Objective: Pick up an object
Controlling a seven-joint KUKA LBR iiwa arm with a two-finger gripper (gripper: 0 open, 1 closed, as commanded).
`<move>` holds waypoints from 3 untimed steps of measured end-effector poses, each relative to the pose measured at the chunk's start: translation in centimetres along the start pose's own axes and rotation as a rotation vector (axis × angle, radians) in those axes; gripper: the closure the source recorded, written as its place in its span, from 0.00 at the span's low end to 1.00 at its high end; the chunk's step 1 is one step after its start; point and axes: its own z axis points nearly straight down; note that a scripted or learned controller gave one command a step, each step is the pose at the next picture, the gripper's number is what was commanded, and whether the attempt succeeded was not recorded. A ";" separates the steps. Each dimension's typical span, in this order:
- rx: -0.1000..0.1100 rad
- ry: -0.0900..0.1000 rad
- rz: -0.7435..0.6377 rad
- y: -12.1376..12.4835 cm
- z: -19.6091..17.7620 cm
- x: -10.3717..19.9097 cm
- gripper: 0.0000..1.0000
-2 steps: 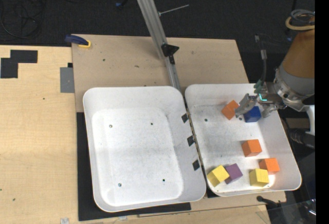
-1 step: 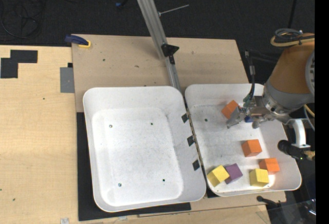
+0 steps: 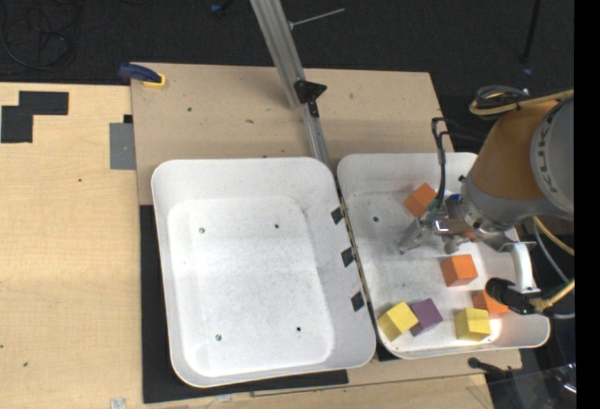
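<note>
Worktop: tan board carrying two white bins side by side.
Right bin: orange, yellow and purple blocks.
Jaws: low over the right bin's middle; released or clenched, cannot tell.
Orange block: just at 12 o'clock of the jaws.
Second orange block: at 4 o'clock.

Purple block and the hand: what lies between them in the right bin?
In the camera view, only bare white bin floor lies between the purple block and the hand; the orange block sits off to the right of that stretch.
</note>
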 end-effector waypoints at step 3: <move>-0.013 -0.003 0.001 -0.4 -5.9 0.0 1.00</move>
